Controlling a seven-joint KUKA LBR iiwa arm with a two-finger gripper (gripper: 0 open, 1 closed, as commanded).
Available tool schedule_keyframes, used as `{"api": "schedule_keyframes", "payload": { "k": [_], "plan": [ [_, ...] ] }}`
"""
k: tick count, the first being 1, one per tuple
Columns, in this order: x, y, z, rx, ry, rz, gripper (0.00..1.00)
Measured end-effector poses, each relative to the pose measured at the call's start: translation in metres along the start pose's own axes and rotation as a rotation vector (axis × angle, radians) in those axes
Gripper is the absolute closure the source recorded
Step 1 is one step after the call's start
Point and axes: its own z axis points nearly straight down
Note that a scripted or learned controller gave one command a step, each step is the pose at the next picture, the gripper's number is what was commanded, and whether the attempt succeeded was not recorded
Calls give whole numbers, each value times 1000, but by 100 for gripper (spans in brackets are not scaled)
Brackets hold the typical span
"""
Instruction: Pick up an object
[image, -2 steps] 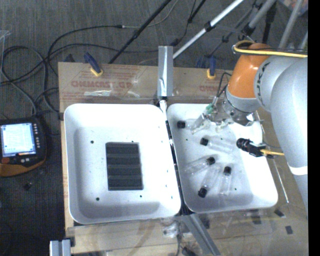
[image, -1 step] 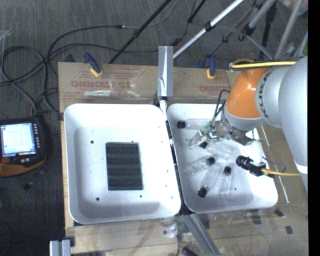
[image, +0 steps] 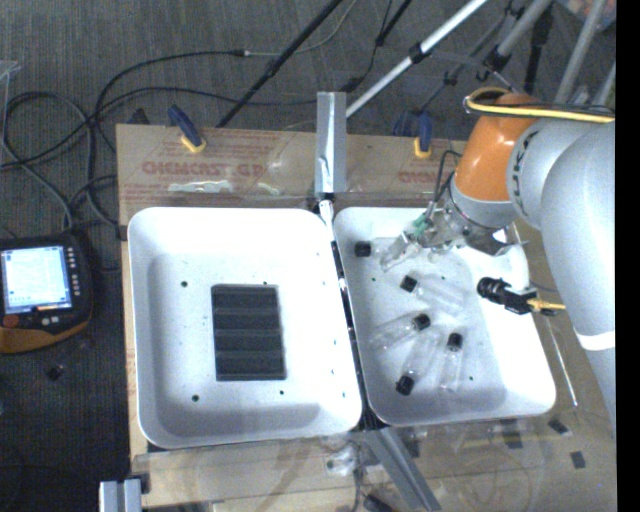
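The gripper (image: 424, 232) hung low over the back part of the right bin (image: 520, 405), at the end of the grey arm (image: 575, 210) with its orange band (image: 488, 160). Whether it was spread or pressed together could not be told from this slant, and nothing could be seen held in it. Its tip stood just beside the rearmost clear vial (image: 392, 252); whether the two touched could not be told.

The right bin held the clear vials with black caps. By the caps there were five, though the clear bodies were hard to tell apart. The rearmost lay near the back left corner, with its cap towards the divide between the bins. A second vial (image: 440, 296) lay near the middle. Three more lay close together towards the front: one (image: 398, 332) on a slant, one (image: 453, 362) lengthwise, and one (image: 418, 368) with its cap nearest the front wall.

The left bin (image: 160, 300) held one thing, a dark ribbed rectangular block (image: 248, 332), lying flat at its middle and well apart from every wall.

Two blue clamps (image: 185, 128) gripped the back edge of the cardboard sheet (image: 230, 165) under the bins. A teach pendant (image: 40, 288) with a lit screen lay on the floor at the far left.
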Motion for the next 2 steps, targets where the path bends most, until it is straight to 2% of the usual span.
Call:
{"api": "schedule_keyframes", "payload": {
  "k": [1, 2],
  "plan": [
    [-1, -1, -10, 6, 0, -1, 100],
    [0, -1, -10, 6, 0, -1, 0]
  ]
}}
